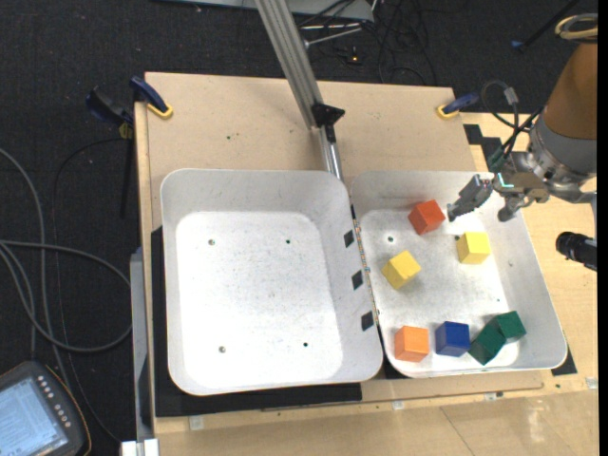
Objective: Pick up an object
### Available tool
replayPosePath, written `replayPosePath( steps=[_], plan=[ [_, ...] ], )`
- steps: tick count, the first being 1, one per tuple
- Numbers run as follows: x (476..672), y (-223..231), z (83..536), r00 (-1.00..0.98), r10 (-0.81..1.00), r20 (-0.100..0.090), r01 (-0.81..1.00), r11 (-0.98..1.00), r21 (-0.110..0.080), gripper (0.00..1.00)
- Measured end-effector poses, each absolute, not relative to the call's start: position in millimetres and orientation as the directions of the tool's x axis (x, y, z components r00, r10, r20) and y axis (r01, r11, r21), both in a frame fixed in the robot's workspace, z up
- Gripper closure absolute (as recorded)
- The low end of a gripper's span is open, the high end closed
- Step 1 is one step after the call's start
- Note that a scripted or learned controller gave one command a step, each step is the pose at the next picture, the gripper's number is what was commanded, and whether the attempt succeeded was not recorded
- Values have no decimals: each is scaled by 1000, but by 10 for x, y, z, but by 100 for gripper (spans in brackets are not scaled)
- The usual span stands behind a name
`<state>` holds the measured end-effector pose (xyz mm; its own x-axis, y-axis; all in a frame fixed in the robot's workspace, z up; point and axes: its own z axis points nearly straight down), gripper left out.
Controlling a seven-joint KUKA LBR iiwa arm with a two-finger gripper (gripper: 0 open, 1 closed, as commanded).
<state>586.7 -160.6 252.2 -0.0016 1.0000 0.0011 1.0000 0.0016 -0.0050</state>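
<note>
The gripper [487, 200] hangs over the right bin [540, 283], fingers spread apart, gripping nothing. The red block [427, 217] lies just left of it; a yellow block [473, 247] sits just nearer.

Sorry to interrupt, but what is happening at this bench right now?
The robot arm reaches in from the right, its hand open and empty above the right bin's far edge. Nothing is picked yet. The nearest blocks are the red-orange cube and a yellow cube; the others lie nearer the front.
</note>
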Motion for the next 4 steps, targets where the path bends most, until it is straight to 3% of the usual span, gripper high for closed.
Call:
replayPosePath(
  steps=[1, 4],
  plan=[
    [5875, -1606, 2548, -2, 1000, 0, 1000, 2, 0, 0],
    [5934, -1406, 934, 0, 1000, 0, 1000, 0, -5, 0]
  ],
)
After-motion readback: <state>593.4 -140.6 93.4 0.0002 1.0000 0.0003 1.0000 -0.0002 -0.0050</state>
